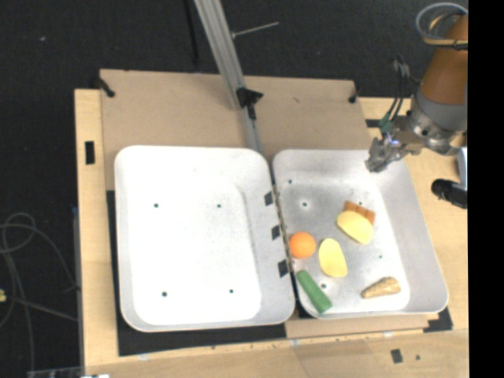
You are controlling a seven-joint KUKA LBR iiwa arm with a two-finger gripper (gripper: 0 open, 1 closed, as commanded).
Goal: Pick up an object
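While my gripper (380, 157) hangs over the far right corner of the right-hand bin (417, 211), every object I could take lies nearer the camera and toward the left of me. Whether I am open or clenched I cannot tell — the tip is too small and dark against the bin wall to read — but nothing shows in my grasp.

The closest candidate is the yellow piece (355, 227) with a brown-orange block (360, 209) touching its far side; together they sit near the middle of the bin, down and slightly left from where I hover. Its long axis runs on a diagonal, from upper left to lower right in the view. Beyond it, a second yellow piece (332, 257) lies more nearly upright in the view, just beside an orange ball (302, 246) that rests close to the wall shared with the left-hand bin (189, 164). A green stick (314, 291) lies along the near left corner, and a tan wedge (381, 288) sits apart by the near edge.

I judge the first yellow piece the shortest reach — I would need to travel toward the camera, then close across its narrow width, not along the diagonal. The block pressed against it may crowd one finger.
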